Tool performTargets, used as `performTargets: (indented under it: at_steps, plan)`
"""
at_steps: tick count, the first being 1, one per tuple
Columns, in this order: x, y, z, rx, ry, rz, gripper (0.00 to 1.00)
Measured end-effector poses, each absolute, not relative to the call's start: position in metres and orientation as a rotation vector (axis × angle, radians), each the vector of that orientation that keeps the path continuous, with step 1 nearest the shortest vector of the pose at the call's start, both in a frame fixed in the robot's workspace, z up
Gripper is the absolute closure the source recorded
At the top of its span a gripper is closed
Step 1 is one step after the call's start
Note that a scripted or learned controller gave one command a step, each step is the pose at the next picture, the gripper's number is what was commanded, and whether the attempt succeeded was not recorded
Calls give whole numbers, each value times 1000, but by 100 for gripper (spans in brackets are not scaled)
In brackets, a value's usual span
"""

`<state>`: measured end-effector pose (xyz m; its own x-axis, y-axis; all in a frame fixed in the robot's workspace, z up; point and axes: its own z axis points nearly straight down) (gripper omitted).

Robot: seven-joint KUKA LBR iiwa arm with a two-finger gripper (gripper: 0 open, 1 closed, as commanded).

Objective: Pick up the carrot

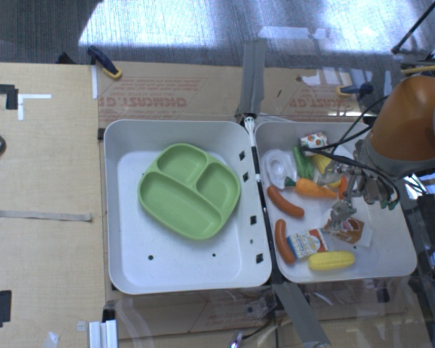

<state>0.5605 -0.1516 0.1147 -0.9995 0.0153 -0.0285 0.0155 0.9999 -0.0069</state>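
The carrot, orange with a green top, lies flat in the middle of the right bin, pointing left to right. My gripper hangs just to the right of and a little nearer than the carrot's thick end, over a small brown packet. The carrot rests on the bin floor. The grey arm with its orange band reaches in from the right, and cables cross over the bin's upper part.
Around the carrot lie two red sausages, a corn cob, a snack packet, a white cup, a green vegetable and a small can. The left bin holds a green divided plate.
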Motion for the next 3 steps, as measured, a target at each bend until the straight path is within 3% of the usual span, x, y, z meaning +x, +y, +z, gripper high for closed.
performTargets:
  at_steps: [1,3]
  plan:
    - [601,-196,107,374,3097,0,0]
    - [637,-155,104,721,3051,-12,0]
